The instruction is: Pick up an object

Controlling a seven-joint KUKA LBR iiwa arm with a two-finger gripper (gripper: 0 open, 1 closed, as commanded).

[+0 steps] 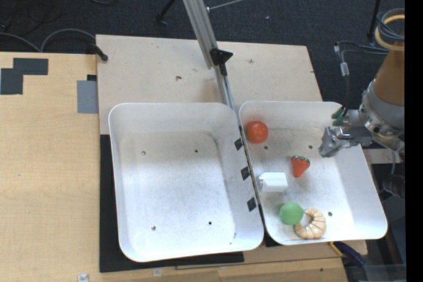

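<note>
Arm reaching in from the right, gripper (330, 142) low over the right bin (370, 208) near its right wall, fingers' state impossible to tell, right bin holding orange ball (256, 132), strawberry (300, 165), white block (272, 181), green ball (290, 213), pastry (310, 223), left bin (132, 129) beside it

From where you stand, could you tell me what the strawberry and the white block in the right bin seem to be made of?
Strawberry: probably moulded plastic, a toy; uniform red with a green cap, smooth look. White block: likely plastic or foam; plain matte white faces with squared edges, too small to tell which.
</note>
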